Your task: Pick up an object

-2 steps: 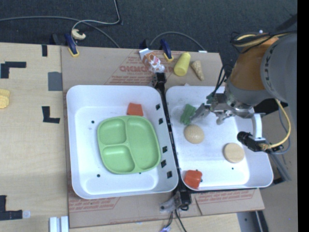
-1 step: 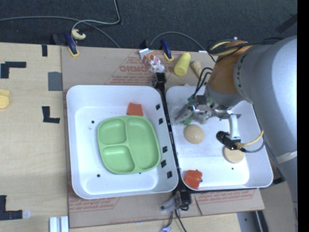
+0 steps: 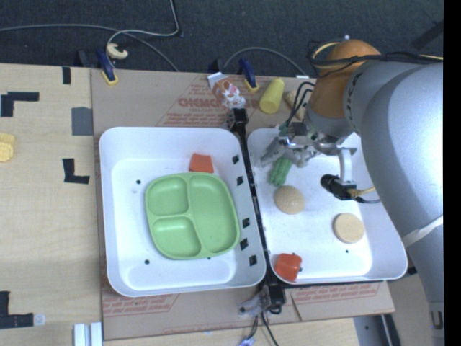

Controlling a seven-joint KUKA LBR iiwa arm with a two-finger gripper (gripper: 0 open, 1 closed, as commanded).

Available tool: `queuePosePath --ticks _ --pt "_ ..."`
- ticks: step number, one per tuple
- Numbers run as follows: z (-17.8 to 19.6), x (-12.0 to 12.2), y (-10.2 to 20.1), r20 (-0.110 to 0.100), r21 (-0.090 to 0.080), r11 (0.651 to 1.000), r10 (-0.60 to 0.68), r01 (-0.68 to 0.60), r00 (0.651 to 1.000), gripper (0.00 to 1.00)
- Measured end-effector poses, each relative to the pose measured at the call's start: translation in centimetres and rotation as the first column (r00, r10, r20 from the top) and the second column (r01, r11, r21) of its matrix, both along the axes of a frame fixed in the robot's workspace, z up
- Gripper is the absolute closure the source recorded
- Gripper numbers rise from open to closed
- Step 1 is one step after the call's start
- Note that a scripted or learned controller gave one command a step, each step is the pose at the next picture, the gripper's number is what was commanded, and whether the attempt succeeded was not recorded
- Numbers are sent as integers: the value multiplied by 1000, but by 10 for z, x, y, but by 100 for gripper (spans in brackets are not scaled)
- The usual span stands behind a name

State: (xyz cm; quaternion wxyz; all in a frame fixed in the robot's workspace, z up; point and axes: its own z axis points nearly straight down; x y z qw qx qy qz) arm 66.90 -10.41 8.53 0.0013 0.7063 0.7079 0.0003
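Green oblong piece lies in the right bin, back-left part, near the wall shared with the left bin. It is tilted, its upper end under the hand.

Hand sits directly over that upper end, close to or touching it; contact not clear from this angle. Cannot tell whether the hand is wide or narrow, nor whether it has any grip on the piece. Grey arm comes in from the right, orange band above the wrist.

Other things in the right bin:
- round tan ball, just in front of the green piece, apart from it
- flat tan disc, toward the right side, well apart from the ball
- red-orange lump, front-left corner, against the rim

Left bin:
- green divided plate, middle, three compartments, nothing seen in them
- orange block, just behind the plate's back edge

Outside the bins, on the cardboard sheet over the counter:
- yellow cylinder, behind the right bin, tilted
- small red-and-white item, behind the join of the two bins; too small to identify
- two blue clamps on the sheet's back edge
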Motion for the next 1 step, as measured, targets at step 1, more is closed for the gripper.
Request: queuePosePath --ticks 1 --pt "0 -19 4 -1 0 1000 -1 1 1000 0"
